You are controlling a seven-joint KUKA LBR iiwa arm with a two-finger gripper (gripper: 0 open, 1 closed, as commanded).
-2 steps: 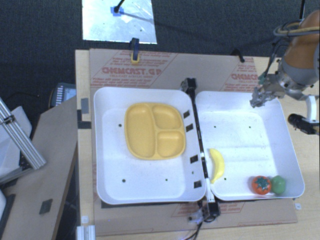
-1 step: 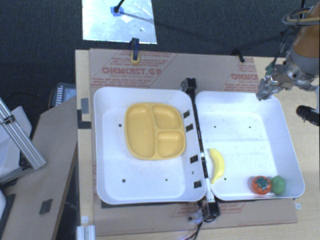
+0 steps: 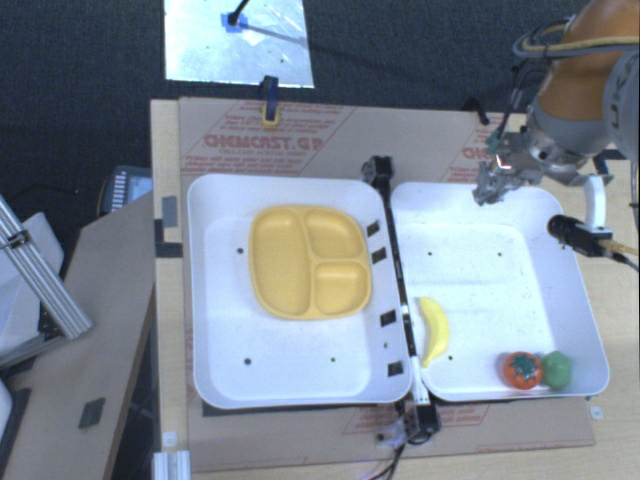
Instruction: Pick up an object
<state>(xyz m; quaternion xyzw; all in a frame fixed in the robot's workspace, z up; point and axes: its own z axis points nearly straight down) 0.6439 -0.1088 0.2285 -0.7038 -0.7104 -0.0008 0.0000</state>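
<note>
Camera view looked down on a worktop (image 3: 165,268) bearing two shallow white bins side by side. In the left bin (image 3: 215,368) lay a yellow plate (image 3: 308,262) with three compartments, flat and near the bin's middle. The right bin (image 3: 480,258) held three small toy foods. A yellow banana (image 3: 434,329), gently curved, lay close to the divider between the bins, running roughly front to back. At the near right corner sat a round red-orange tomato (image 3: 521,369) with a dark green top, and touching it on the right was a smaller green fruit (image 3: 557,368), its kind too small to tell. The hand (image 3: 490,190) hung over the far edge of the right bin, well apart from all three foods, with nothing seen in it; whether it was clenched or released I could not tell.
</note>
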